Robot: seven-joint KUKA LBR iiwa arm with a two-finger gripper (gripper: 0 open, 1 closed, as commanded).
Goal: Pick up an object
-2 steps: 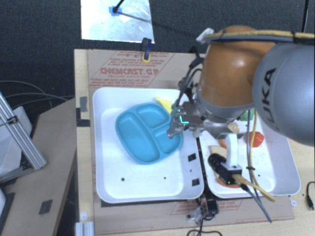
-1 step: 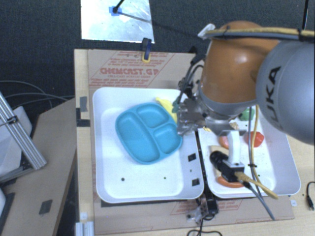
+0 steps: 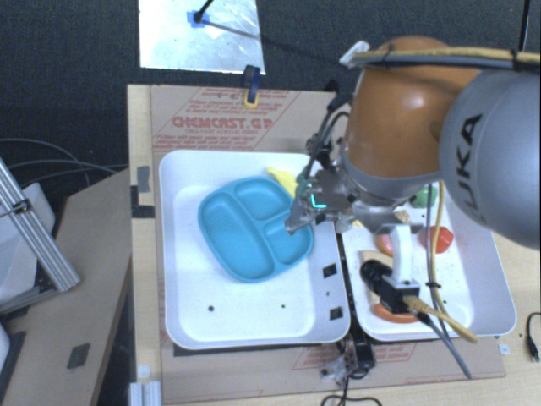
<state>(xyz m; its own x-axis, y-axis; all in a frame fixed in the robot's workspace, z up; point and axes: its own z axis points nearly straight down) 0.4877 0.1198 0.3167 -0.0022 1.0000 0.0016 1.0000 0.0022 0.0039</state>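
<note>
Grey arm link (image 3: 499, 159) sits closest to the lens, coming in over the right bin (image 3: 478, 282), with the orange band (image 3: 397, 117) just below it. The end effector (image 3: 303, 218) hangs off the wrist, low over the strip where the two bins meet, right at the right rim of the blue divided plate (image 3: 241, 235). Can't tell if the end effector is spread or pressed together, as the wrist body hides it. Nothing is visibly held.

An orange flat piece (image 3: 390, 313) lies by the near edge of the right bin. A red piece (image 3: 441, 239) sits mid-bin and a green bit (image 3: 423, 198) peeks out near the far edge, both partly under the arm. The left bin (image 3: 237, 315) holds the plate towards its far right, lying flat. A yellow piece (image 3: 281, 178) touches or sits just beside the plate's far rim. Cardboard sheet (image 3: 220, 112) lies under both bins, and a shiny sheet (image 3: 169, 24) lies beyond it.

Likely step: closing in on a grasp at the plate rim or on the yellow piece. The plate is wide and shallow, so only a pinch over the raised rim would work: come straight down, straddle the rim and seat fully before closing. It probably tips when lifted from one edge, so lift slowly. The yellow piece looks like the easier pick if it can be reached without shoving the plate.
</note>
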